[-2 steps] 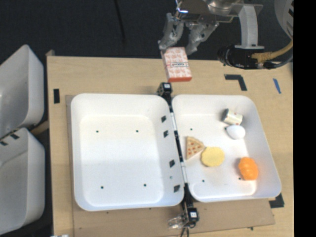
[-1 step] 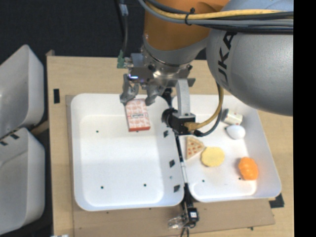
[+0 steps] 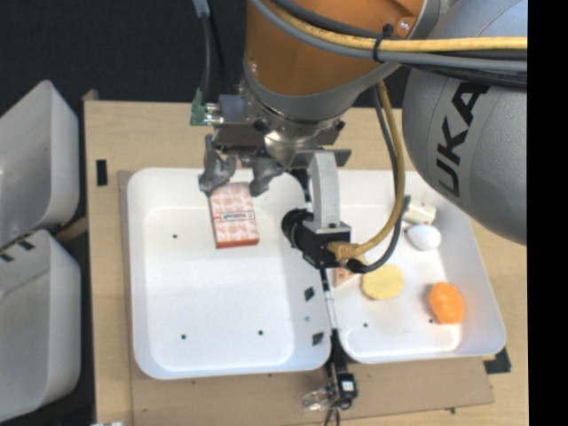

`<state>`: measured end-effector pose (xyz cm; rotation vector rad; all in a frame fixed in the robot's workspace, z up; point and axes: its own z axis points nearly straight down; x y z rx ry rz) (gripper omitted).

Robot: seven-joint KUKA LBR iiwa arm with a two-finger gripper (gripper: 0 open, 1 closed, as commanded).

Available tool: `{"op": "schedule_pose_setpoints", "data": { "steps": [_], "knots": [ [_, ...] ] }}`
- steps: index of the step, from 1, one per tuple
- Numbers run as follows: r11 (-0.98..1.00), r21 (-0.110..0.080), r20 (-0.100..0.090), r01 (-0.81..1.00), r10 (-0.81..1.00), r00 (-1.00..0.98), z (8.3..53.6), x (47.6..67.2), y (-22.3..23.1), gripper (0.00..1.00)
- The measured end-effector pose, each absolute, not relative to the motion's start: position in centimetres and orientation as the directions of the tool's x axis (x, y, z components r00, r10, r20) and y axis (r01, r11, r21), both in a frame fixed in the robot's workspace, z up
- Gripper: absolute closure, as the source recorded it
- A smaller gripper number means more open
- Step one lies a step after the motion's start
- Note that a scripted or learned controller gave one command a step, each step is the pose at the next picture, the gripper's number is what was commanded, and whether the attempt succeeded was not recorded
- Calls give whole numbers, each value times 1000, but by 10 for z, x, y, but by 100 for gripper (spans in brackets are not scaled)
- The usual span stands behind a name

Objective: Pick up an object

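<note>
Orange-banded arm (image 3: 337, 34) overhead, pincer (image 3: 235, 177) spread astride red-and-white box (image 3: 235, 216); yellow disc (image 3: 382, 284), orange lump (image 3: 446, 302) well apart.

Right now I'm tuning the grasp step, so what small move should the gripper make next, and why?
Probably close the fingers and lift a little. The gripper sits in the left bin with its fingers on either side of the top end of the small pink box, which lies flat on the floor.
</note>
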<state>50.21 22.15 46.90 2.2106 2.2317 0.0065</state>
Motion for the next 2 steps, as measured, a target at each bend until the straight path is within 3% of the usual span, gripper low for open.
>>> {"op": "schedule_pose_setpoints", "data": {
  "steps": [1,2],
  "knots": [
    [-4,2,-2,1000,1000,4,491,491,153,100],
    [-6,-3,-4,1000,1000,6,468,491,85,100]
  ]
}}
